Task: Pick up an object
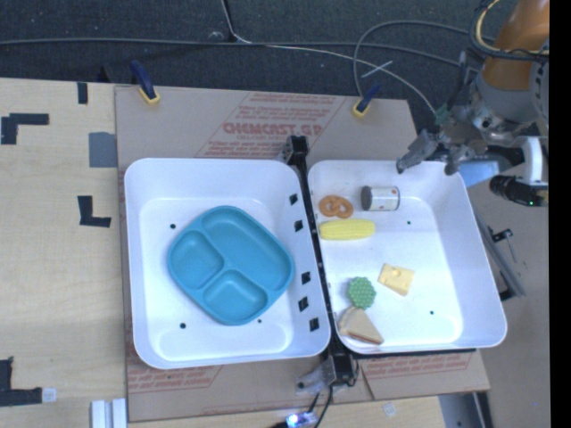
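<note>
The jaws (432,153) hang spread apart with nothing between them, above the far right corner of the right bin (475,266). Nearest them — down and to the left — lies a small silver can (381,198) on its side, and just beyond it, further left, a pretzel (335,207). Below the pretzel, a yellow corn cob (346,230) lies crosswise. Further from the jaws, toward the near rim, sit a cheese wedge (396,279), a green broccoli piece (360,292) and a sandwich slice (360,327) — the last two touching. Well apart to the left, the left bin (147,230) holds a blue divided tray (230,264). Both bins rest on a cardboard-covered surface (268,123).
</note>
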Action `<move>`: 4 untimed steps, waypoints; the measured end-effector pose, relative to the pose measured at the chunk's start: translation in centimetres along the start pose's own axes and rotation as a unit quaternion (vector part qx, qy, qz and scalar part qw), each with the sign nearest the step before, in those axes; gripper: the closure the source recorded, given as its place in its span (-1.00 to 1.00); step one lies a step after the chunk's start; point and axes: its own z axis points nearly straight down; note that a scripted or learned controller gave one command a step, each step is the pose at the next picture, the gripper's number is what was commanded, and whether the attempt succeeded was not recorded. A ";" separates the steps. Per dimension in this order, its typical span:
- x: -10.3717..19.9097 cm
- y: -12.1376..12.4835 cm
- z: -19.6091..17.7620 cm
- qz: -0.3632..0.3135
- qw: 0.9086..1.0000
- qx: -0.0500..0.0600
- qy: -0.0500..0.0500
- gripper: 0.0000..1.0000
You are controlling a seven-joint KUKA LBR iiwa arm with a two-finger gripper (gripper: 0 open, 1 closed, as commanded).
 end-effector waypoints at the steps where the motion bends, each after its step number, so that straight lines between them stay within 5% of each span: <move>1: 0.1 0.3 -1.0 -0.002 1.000 -0.007 -0.001 -1.00; 3: 0.3 -0.3 10.0 -0.002 1.000 -0.005 -0.002 -1.00; 4: 0.3 0.2 11.9 -0.003 1.000 -0.012 -0.002 -1.00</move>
